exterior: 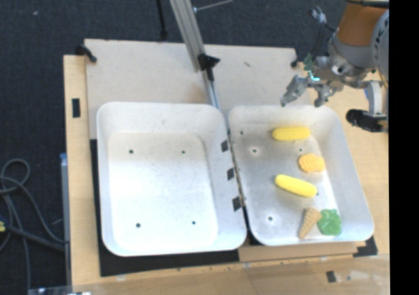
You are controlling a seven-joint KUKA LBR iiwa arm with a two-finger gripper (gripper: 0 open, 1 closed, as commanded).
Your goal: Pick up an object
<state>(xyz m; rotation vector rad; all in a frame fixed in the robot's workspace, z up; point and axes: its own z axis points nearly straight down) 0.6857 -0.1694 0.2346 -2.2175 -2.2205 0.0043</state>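
Note:
The right bin (347, 156) holds several toy foods. A yellow corn cob (291, 133) lies near its far side, and an orange waffle-like piece (311, 163) sits below it. Another yellow corn cob (296, 186) lies slanted in the middle. By the near right corner an ice cream cone (308, 222) rests against a green leafy piece (330, 222). My gripper (306, 93) hangs over the bin's far rim, above and apart from the upper corn cob. Its two fingers stand spread, with nothing between them.
The left bin (163, 176) sits beside the right one, with black clips (230, 174) along the shared edge. A slanted aluminium post (186, 19) rises from behind the bins. Cables (19, 208) lie on the floor at the left.

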